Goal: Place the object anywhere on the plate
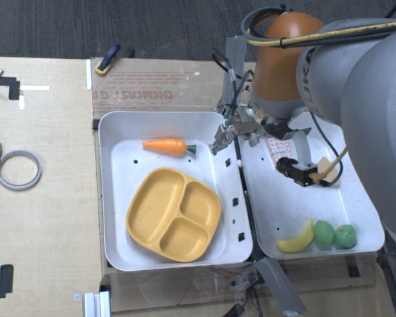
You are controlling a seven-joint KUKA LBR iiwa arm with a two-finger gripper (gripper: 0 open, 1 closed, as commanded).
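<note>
A yellow three-compartment plate (175,213) lies in the left bin (112,177), toward its front. An orange toy carrot (165,146) with a green stub lies flat on the bin floor just behind the plate, not touching it. My gripper (223,139) hangs low over the left bin's right wall, beside the divider between the bins. It is a short way right of the carrot's green end, and I see nothing held in it. The grey arm with its orange band (287,51) rises behind it.
The right bin (303,210) holds a yellow banana (297,239) and two green fruits (334,235) in its front right corner. A roll of tape (17,170) lies on the bench at the left. A cardboard sheet (158,88) sits behind the left bin.
</note>
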